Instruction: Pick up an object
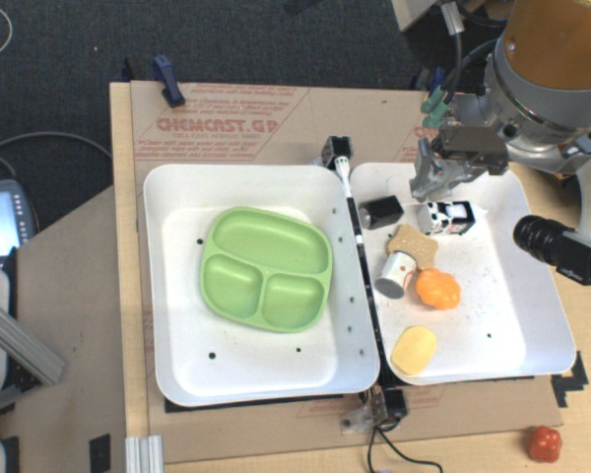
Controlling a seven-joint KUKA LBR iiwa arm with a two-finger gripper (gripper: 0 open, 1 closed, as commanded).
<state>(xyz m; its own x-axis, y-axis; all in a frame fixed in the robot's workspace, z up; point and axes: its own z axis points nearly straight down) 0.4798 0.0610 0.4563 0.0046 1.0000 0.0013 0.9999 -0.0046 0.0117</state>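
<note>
The right bin (532, 304) holds several small items. There is a black block (380, 210), a black-and-white toy (449, 219), a tan flat piece (415, 244) and a white-and-grey cylinder (396, 274). An orange ball (437, 290) and a pale yellow lump (414, 350) lie nearer the front. My gripper (433, 183) hangs over the back of this bin. It is just above and left of the black-and-white toy, with the black block to its left. Nothing is visibly held.
A green divided plate (266, 267) lies in the left bin (167, 264). A black divider bar (360, 264) runs between the bins. A black cylindrical fixture (557, 244) juts over the right bin's right rim. A small red object (543, 443) sits on the bench at front right.
</note>
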